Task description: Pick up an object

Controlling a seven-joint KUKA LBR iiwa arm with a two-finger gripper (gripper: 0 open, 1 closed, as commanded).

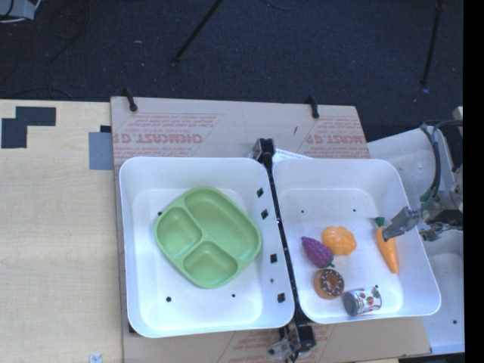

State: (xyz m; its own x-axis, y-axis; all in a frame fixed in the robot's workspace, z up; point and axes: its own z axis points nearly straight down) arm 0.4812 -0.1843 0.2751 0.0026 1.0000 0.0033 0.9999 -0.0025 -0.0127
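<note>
Camera view — tool (395, 226) by carrot (389, 251)

Even, fairly bright light falls from overhead across the bench. The two white bins (144, 203) glare pale, nearly washed out on their floors, with soft, thin shadows under the green plate (208, 237) toward six o'clock. The floor at twelve o'clock stays dark and grainy. The whole view is slightly soft; small items at four o'clock lack crisp edges.
</note>
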